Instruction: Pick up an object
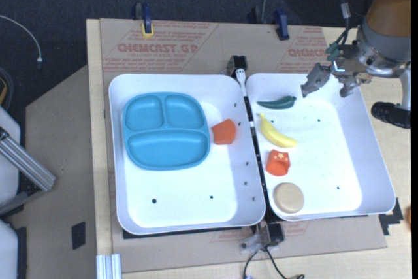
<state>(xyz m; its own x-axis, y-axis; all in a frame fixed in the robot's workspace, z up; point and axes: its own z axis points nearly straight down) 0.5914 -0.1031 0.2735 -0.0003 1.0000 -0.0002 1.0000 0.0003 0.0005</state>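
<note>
A dark carpeted floor surrounds the worktop [196, 42], which is a brown board carrying two shallow white bins.

No single object is named by the task. The nearest candidate is judged to be the green pepper [277, 102], lying at the upper left of the right bin [353, 160]. It appears to be a light, smooth plastic toy, probably slippery, best taken across its narrow middle. Below it lie a banana [277, 133], a red piece [278, 163] and a beige disc [288, 197].

The end effector [330, 83] is seen open and empty at the upper right, just beside the pepper.

The left bin [183, 206] holds a blue divided plate [166, 130] and an orange block [224, 132].

"CHEMCAST GP" is read in red on the board; other print is illegible.
</note>
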